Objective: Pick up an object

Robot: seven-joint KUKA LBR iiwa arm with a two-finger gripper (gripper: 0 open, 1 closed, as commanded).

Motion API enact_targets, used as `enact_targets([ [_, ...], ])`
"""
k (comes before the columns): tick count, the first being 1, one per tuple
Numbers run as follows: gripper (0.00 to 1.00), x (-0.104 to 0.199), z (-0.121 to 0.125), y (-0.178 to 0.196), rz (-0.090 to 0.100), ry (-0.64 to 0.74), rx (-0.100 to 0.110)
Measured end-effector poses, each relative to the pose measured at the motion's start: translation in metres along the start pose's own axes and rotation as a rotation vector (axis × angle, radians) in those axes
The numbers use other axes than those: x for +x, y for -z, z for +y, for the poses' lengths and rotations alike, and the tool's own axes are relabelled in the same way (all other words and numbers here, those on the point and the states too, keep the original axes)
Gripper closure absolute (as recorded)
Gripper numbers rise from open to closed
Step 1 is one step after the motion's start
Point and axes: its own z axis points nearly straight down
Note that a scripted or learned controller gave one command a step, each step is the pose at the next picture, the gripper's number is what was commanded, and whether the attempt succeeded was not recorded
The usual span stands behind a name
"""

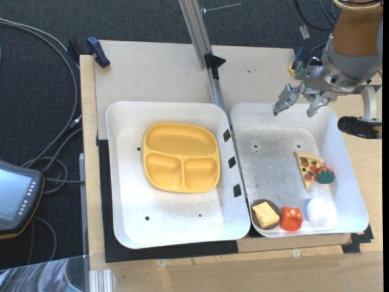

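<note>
My gripper (298,107) hangs open above the far edge of the right bin (273,157), with nothing between its fingers. Well below it in that bin lie a pizza slice (308,166) with a small green and red piece (327,176) against its right side. Along the bin's near edge sit a yellow cheese-like block on a brown base (265,214), a red pepper-like toy (292,218) and a white ball (318,211). All of these lie apart from the gripper.
The left bin (127,163) holds a yellow divided plate (181,157). A slanted metal bar (200,35) runs down to the gap between the bins. The bench's far left corner carries a blue clamp (97,51).
</note>
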Motion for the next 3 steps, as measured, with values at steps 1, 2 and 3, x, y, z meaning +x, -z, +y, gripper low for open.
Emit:
enact_targets([
  [1,0.00,0.000,0.000,0.000,0.000,0.000,0.000],
  [2,0.00,0.008,0.004,-0.048,-0.001,0.000,0.004],
  [3,0.00,0.003,-0.002,-0.093,-0.001,-0.002,0.004],
])
